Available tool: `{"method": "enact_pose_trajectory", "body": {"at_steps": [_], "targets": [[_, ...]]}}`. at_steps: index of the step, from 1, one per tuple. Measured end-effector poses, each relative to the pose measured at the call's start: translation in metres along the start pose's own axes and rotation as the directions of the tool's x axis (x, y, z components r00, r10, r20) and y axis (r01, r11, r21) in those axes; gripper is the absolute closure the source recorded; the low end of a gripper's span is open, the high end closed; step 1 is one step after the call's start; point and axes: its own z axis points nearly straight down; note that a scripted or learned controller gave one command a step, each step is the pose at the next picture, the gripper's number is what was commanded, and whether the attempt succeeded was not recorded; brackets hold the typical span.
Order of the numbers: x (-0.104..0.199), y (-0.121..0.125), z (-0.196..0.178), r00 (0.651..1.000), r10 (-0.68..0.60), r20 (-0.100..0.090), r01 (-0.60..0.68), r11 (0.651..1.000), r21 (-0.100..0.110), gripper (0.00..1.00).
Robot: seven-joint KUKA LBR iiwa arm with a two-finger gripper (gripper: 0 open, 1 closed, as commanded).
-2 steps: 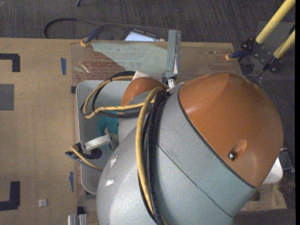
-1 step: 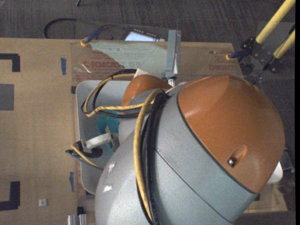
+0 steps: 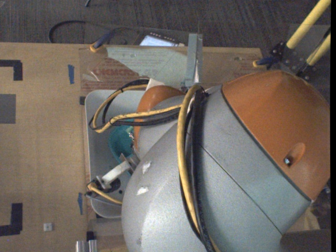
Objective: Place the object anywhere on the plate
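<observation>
arm low over 1 white bin, teal thing under it
the grey arm (image 3: 210, 182) is seen nearest, from 3 to 6 o'clock. the gripper (image 3: 127, 159) is seen down in the white bin (image 3: 100, 101) at 9 o'clock, and how wide it stands cannot be told. a teal thing (image 3: 118, 139) lies just beside it, judged light, stiff and smooth, best taken at its rim.

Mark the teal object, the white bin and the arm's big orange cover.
teal object (image 3: 118, 139): camera view, its visible middle.
white bin (image 3: 97, 159): camera view, bare floor near left wall.
big orange cover (image 3: 270, 122): camera view, middle of its surface.
</observation>
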Motion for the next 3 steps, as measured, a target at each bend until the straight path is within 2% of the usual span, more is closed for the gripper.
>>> {"method": "enact_pose_trajectory", "body": {"at_steps": [2, 3], "targets": [[-0.002, -0.002, -0.014, 1.0, -0.007, 0.014, 0.007, 1.0, -0.001, 1.0], [-0.012, 0.058, -0.083, 0.963, 0.269, -0.005, -0.269, 0.963, 0.002, 1.0]]}}
